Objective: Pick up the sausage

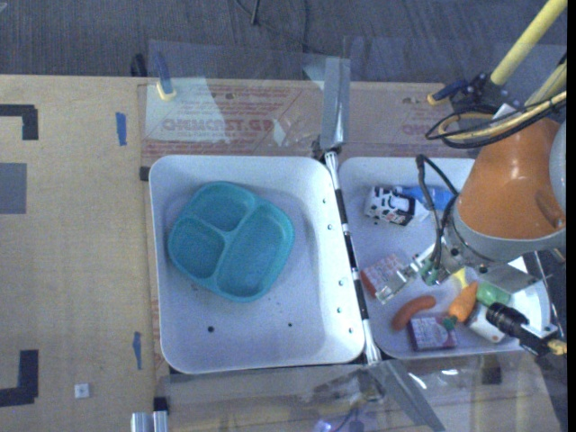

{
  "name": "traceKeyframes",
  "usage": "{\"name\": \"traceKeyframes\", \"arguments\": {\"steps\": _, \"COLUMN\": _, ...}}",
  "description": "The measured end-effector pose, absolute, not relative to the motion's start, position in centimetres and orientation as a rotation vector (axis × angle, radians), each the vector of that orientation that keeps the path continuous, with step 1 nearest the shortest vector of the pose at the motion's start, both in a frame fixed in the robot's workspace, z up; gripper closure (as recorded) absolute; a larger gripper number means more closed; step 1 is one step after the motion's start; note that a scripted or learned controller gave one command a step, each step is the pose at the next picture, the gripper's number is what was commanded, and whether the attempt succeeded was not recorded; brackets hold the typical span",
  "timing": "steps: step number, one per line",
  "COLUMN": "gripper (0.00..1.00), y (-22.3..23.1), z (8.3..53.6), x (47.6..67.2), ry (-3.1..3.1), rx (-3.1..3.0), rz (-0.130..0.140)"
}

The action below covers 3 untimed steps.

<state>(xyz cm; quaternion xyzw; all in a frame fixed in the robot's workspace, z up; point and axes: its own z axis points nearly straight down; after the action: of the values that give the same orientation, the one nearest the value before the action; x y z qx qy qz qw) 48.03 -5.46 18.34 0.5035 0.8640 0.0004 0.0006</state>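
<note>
Pale wood bench [72, 241] under dark grey carpet at the top; two shallow white bins sit side by side on it, a cardboard sheet [234, 120] lying flat behind them. Left bin [180, 331] holds a teal divided plate [231, 239]; right bin [396, 345] is crowded and partly hidden by the arm's orange band [508, 196], which also cuts off the bin's far right side. Gripper [432, 270] hangs low in that bin — whether it is spread or closed cannot be told from above. Sausage [413, 310] lies on the bin floor just below and left of the gripper, apart from it, nothing gripping it; a purple packet [430, 332] sits just beneath it, a carrot [463, 302] to its right, a black-and-white cow toy [389, 205] well above.
</note>
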Motion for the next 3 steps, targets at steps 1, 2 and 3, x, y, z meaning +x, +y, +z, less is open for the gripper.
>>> {"name": "traceKeyframes", "arguments": {"steps": 1, "gripper": 0.0, "y": -11.0, "z": 11.1, "x": 55.7, "ry": 2.674, "rx": 1.647, "rz": 0.001}}
{"name": "traceKeyframes", "arguments": {"steps": 2, "gripper": 0.0, "y": -11.5, "z": 18.3, "x": 50.0, "ry": 2.833, "rx": 1.362, "rz": 0.001}}
{"name": "traceKeyframes", "arguments": {"steps": 3, "gripper": 0.0, "y": -10.2, "z": 19.9, "x": 48.0, "ry": 2.634, "rx": 1.718, "rz": -0.001}}
